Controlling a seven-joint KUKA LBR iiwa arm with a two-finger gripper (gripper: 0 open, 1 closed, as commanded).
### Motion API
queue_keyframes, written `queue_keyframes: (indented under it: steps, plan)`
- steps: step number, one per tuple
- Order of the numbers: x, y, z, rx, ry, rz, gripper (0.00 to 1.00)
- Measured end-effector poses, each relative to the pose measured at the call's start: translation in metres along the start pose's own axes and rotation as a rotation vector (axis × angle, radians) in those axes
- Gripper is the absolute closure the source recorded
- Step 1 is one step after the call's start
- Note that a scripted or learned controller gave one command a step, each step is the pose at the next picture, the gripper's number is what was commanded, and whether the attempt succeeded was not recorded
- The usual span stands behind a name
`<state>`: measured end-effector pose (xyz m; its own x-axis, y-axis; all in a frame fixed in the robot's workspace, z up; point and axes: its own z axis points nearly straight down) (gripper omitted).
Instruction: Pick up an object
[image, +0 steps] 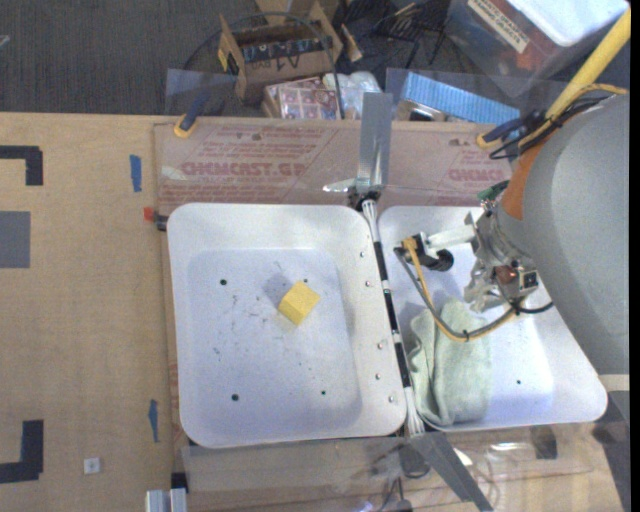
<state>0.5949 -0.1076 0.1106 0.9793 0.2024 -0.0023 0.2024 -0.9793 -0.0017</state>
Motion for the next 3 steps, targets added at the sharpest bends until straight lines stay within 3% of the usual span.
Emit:
queue_keyframes:
  steps: [1, 2, 3]
  plan:
    - [-0.010, -0.013, 0.022, -0.004, 0.007, 0.002, 1.00]
    - [-0.011, 0.034, 0.022, -0.006, 0.007, -0.057, 1.00]
    - [-0.011, 0.034, 0.012, -0.006, 0.007, -0.059, 1.00]
